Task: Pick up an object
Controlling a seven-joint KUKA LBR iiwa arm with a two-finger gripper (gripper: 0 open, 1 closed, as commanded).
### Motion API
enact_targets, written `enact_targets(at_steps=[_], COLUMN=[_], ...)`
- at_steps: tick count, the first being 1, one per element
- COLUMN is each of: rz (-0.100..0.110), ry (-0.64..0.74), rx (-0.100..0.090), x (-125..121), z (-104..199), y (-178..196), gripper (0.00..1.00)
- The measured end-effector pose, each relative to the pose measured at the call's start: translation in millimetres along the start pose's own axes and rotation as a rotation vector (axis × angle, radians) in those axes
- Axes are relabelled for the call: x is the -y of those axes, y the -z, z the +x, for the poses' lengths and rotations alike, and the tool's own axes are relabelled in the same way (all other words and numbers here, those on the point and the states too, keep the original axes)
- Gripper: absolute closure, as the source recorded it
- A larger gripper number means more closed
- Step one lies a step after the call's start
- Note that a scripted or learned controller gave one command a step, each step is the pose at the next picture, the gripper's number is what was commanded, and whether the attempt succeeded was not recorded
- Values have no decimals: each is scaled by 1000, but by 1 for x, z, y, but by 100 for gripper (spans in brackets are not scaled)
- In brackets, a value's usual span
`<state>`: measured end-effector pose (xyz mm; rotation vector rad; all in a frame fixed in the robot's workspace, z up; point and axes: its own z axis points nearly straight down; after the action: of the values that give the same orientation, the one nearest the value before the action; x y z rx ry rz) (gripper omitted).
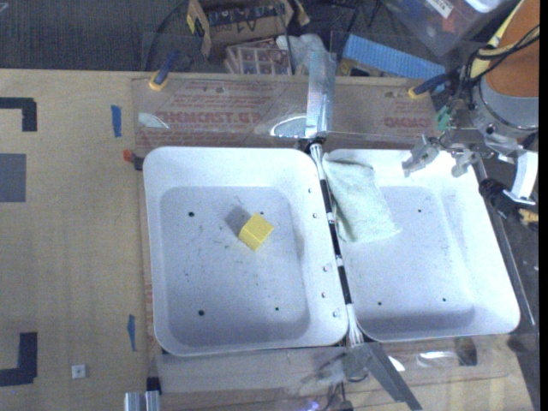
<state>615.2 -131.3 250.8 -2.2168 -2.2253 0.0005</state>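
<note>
Yellow and blocky, a small cube (255, 231) is lying on the floor of the left bin (171, 169), a little toward twelve o'clock from that bin's centre and clear of all four walls. A pale green cloth (361, 204) is lying crumpled in the right bin (479, 315), up at that bin's ten o'clock, with its left edge draping against the divider between the two bins.

At about two o'clock in the scene, the gripper (438, 157) is hanging over the top edge of the right bin with its two fingers spread apart, nothing sitting between them. It is well apart from the cube and near the cloth.

Judging by looks, the cube is appearing light, stiff and smooth-sided, so it should be taking a firm pinch without deforming, though it may be sliding on the slick bin floor if nudged off-centre. It is sitting turned at an angle to the bin walls, so the fingers would be needing to line up with two opposite flat faces, not its corners. The cloth would be softer, bunching under a pinch at a raised fold.
</note>
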Motion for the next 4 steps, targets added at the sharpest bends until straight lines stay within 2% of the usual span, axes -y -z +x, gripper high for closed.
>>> enact_targets(at_steps=[1,2,3,4], rz=[2,1,-1,-48], ry=[-54,368,674,587], rx=[-1,0,0,3], x=[15,53,9,10], z=[27,160,204,239], y=[1,28,-51,-129], gripper=[0,0,0,0])
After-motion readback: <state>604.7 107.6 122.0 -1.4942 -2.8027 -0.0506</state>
